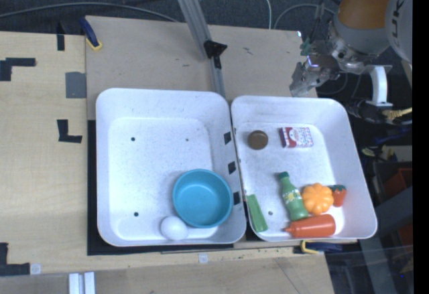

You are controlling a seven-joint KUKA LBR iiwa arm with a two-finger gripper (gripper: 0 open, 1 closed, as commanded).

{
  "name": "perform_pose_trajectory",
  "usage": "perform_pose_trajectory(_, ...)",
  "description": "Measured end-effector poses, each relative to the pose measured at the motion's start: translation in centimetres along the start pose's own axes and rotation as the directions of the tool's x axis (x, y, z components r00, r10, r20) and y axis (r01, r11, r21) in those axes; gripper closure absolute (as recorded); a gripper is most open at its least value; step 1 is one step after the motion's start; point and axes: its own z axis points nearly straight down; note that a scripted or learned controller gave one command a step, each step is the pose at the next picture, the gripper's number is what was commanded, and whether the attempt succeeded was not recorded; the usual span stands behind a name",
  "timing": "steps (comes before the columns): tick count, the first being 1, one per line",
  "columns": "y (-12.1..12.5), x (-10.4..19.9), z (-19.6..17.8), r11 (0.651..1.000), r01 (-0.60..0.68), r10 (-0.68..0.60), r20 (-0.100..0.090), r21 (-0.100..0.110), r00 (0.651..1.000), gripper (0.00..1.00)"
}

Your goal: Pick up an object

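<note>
Camera view looks down on the two white bins, and the gripper hangs above the bench just past the far rim of the right bin, with nothing seen between its fingers. Whether those fingers are spread or pressed together I cannot tell; they are small and blurred here.

Every candidate lies below and toward the camera from the fingers. Nearest is a red and white packet, with a brown disc beside it. Further from the fingers, at the near end of the same bin, lie a green bottle, an orange pumpkin, a red carrot-like piece and a green stick. The left bin holds a blue bowl and a white ball, well apart from the fingers.

Judging by this, the pick has not yet begun: choosing, descending, closing and lifting all remain.
</note>
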Motion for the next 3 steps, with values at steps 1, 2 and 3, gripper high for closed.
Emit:
perform_pose_trajectory(1,-0.1,5.0,0.8,1.0,0.002,-0.002,-0.001,0.0,1.0,1.0)
perform_pose_trajectory(2,-1.8,9.2,1.5,1.0,0.001,-0.001,0.0,0.002,1.0,1.0)
perform_pose_trajectory(3,-2.4,15.2,3.0,1.0,0.003,-0.003,-0.001,0.002,1.0,1.0)
